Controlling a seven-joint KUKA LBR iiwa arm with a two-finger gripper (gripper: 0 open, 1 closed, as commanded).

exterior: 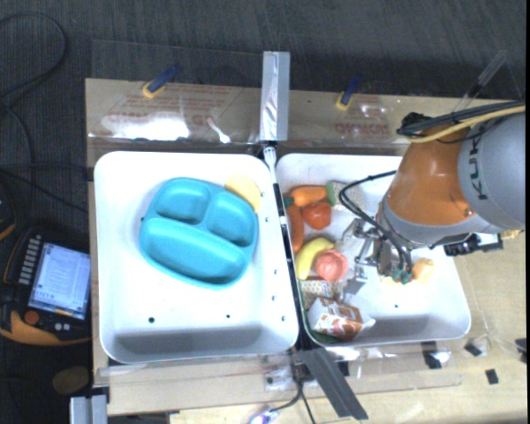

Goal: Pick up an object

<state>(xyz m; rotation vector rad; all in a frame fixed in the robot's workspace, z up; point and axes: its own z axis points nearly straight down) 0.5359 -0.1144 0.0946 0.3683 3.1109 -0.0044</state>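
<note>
Both shallow plastic bins (pixel 115 237) white. Divided plastic tray (pixel 199 230) bright blue, pale yellow piece (pixel 244 189) at its corner. Toy carrot (pixel 306 195) orange, round tomato (pixel 316 215) red, curved banana (pixel 309 254) yellow. Arm (pixel 433 188) orange-banded, grey.

Right white plastic bin (pixel 442 321): its side nearest the central divider wall (pixel 281 237) is crowded by an orange carrot toy (pixel 306 194), red tomato toy (pixel 317 215), yellow banana toy (pixel 310 253), pink round toy (pixel 332 264) and brown printed packet (pixel 337 319). Bare floor lies away from the divider, along the near wall. Beyond the divider, a blue sectioned plastic tray (pixel 200 229) occupies the left white bin (pixel 124 316), leaving bare margins around it.
</note>
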